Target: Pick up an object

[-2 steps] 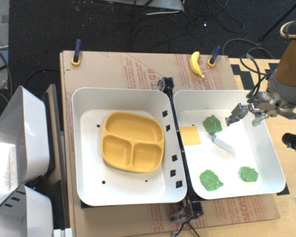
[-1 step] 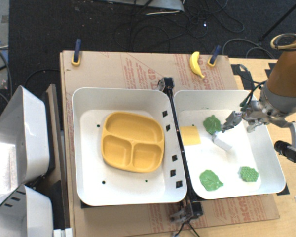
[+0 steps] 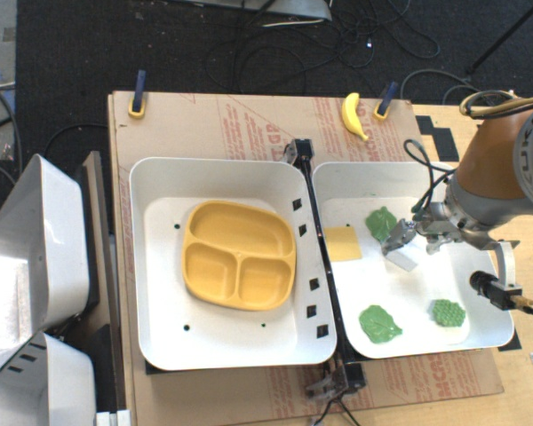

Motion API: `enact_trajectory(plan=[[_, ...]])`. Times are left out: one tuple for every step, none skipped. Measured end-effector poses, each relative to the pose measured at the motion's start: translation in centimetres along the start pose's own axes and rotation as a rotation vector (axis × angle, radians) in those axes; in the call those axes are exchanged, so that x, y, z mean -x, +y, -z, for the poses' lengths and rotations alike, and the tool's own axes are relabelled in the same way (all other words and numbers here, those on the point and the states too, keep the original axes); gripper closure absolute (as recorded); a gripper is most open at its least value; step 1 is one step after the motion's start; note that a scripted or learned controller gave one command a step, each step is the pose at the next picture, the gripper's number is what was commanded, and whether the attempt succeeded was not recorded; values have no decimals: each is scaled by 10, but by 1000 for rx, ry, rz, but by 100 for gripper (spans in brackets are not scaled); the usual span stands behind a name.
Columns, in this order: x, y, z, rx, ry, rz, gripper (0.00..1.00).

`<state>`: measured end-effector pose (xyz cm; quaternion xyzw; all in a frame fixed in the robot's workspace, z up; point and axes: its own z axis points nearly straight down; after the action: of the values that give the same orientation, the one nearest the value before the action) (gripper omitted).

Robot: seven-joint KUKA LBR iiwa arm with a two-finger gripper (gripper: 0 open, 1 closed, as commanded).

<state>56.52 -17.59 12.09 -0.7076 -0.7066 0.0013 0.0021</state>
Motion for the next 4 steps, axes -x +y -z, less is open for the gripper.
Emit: enact_trajectory(plan=[[0,2,15,8,-2,0,100],[-1,7,58,9,-3,4,100],[8,12,108,10,-4,4,100],[8,13,158,11,-4,5,100]])
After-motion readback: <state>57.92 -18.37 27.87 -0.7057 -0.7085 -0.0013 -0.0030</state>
